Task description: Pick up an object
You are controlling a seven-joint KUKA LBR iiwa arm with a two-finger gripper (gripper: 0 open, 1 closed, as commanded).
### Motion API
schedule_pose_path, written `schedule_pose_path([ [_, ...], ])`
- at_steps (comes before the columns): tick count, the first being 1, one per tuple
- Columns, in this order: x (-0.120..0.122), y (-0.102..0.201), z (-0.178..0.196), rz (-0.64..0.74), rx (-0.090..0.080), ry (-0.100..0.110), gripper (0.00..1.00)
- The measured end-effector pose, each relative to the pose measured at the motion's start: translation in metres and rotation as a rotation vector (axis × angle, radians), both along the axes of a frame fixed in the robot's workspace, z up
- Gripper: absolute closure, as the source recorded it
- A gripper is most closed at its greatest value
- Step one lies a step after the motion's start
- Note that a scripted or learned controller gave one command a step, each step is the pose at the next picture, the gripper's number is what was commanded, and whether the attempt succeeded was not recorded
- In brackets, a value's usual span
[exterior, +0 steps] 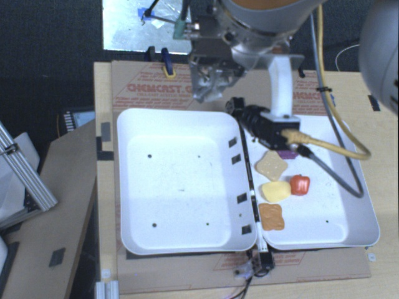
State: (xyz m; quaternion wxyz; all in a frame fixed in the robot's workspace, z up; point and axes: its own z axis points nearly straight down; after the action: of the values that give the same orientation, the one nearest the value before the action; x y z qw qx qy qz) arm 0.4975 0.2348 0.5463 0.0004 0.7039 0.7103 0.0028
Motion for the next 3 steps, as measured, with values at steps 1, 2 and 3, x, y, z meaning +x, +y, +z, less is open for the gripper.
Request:
schedule_pose_path([
  [1, 0.000, 0.000, -0.001, 0.001, 0.000, 0.001, 0.00],
  [2, 0.000, 0.000, 0.011, 0.005, 0.002, -0.001, 1.00],
  [3, 0.000, 0.001, 0.010, 0.006, 0.001, 0.000, 0.00],
])
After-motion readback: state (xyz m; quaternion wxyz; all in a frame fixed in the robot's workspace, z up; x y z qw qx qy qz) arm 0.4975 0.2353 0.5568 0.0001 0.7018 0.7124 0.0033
